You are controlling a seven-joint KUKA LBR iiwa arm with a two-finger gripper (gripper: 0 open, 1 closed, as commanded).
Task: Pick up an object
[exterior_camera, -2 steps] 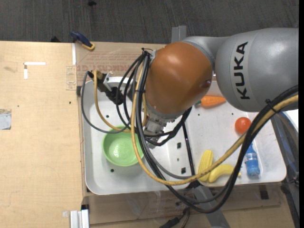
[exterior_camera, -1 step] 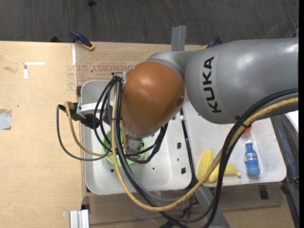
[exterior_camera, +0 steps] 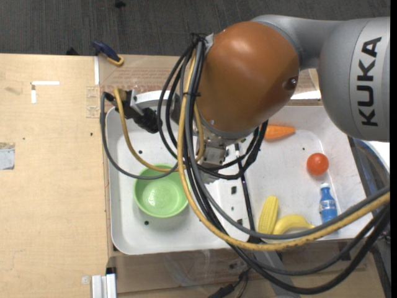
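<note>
I am looking down on the arm (exterior_camera: 298,61) as its big orange wrist is covering most of the claw (exterior_camera: 214,151), so I cannot tell its state or whether anything is sitting in it. It is hanging over the white bin (exterior_camera: 124,244), where a green bowl (exterior_camera: 161,194) is lying below and to its left, near it. To its right an orange carrot (exterior_camera: 280,131) is poking out beside the wrist, an orange ball (exterior_camera: 317,163) is lying farther right, and a corn cob (exterior_camera: 268,213), a banana (exterior_camera: 293,224) and a small blue bottle (exterior_camera: 327,205) are resting lower right.
</note>
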